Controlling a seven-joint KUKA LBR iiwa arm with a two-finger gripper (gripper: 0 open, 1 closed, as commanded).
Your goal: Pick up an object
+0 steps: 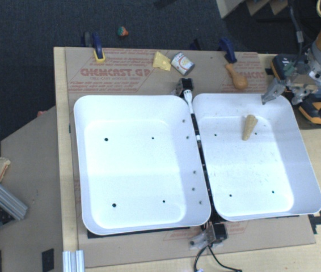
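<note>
- Fingers of the gripper are spreading apart, gripping nothing, hanging over the far right rim of the right bin.
- A tan cone-shaped object is lying inside that bin, near its far side, apart from the gripper.
- Beyond the bins, a yellow wedge, a small box and a brown pear-shaped piece are sitting on the cardboard sheet.

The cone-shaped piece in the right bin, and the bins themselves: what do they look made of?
The cone-shaped piece: tan and matte, possibly wood or cork; too small to tell. The right bin and left bin: smooth white plastic by the look, with rounded moulded corners and a soft sheen.
</note>
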